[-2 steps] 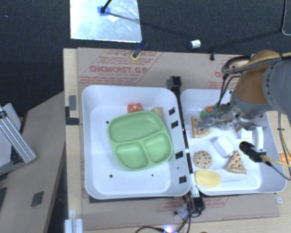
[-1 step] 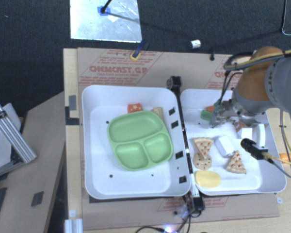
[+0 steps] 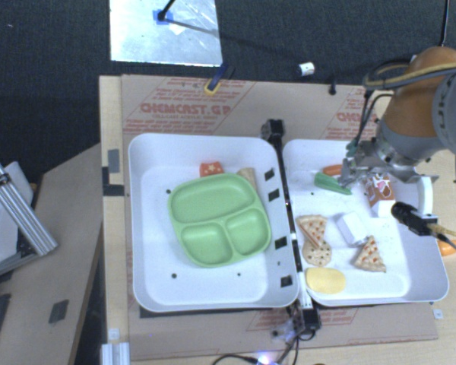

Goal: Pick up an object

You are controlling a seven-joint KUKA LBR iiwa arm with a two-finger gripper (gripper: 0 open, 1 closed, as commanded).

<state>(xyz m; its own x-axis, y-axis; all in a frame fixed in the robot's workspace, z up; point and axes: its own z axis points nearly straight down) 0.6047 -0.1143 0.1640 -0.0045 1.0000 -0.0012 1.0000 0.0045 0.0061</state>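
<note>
My gripper (image 3: 353, 170) hangs low over the back of the right bin (image 3: 422, 284), coming in from the right under the grey and orange arm (image 3: 418, 112). Its tip is just beside a green wedge-shaped piece (image 3: 331, 182) and a small orange piece (image 3: 330, 169); I cannot tell whether it touches either. A brown and white item (image 3: 380, 192) lies just right of the gripper. Further forward lie a pizza slice (image 3: 312, 229), a round cracker (image 3: 317, 253), a white block (image 3: 352, 226), a second pizza slice (image 3: 370, 256) and a yellow disc (image 3: 326, 280).
The left bin (image 3: 148, 204) holds a green divided plate (image 3: 219, 219), with a red-orange piece (image 3: 210, 169) and a beige piece (image 3: 248, 176) behind it. A black divider (image 3: 283, 204) runs between the bins. An orange item (image 3: 449, 244) lies at the right bin's right rim.
</note>
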